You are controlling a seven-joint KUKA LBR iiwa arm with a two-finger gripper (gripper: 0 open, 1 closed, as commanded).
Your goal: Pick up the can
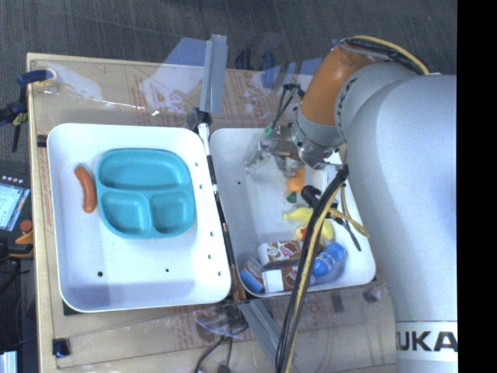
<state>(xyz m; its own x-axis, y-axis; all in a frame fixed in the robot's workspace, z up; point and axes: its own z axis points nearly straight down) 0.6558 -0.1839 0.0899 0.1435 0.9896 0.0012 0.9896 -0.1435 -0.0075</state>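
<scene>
Can (273, 268), a labelled cylinder, lies on its side; claw (268, 152) state unclear.

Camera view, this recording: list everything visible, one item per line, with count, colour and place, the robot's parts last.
Shallow bins: 2, white, side by side on the bench.
Divided plastic tray: 1, turquoise, left bin.
Toy sausage: 1, orange-red, left bin, left of tray.
Can: 1, brown and white label, lying in right bin near front.
Bottle: 1, blue, right bin front corner.
Yellow toy: 1, right bin, type unclear.
Arm: 1, grey with orange band, over right bin.
Gripper: 1, at right bin's back.
</scene>
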